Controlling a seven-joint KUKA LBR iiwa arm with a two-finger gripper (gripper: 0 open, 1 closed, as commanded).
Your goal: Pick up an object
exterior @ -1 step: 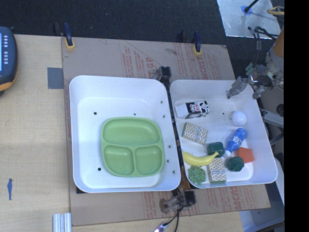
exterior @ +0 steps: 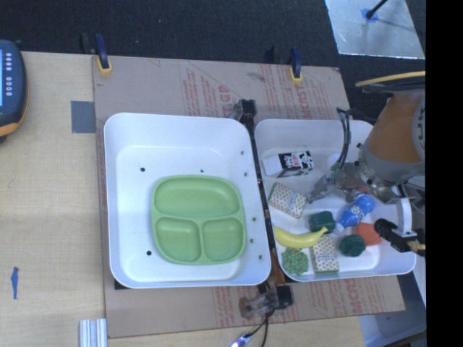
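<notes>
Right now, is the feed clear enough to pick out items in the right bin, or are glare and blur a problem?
Camera view: lighting is even, and the white right bin is bright without washing out. The banana and green divided plate read sharply. Around the gripper the image is soft, so small parts blur together. A bright patch glares on the dark floor at top right.

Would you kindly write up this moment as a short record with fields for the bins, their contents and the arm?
left bin: holds a green divided plate, lying flat
right bin: holds a banana, a blue object, an orange object, a dark green object and small printed boxes
arm: reaches over the right bin from the right
tool: low over the right bin, near the blue object; grasp not discernible
</notes>
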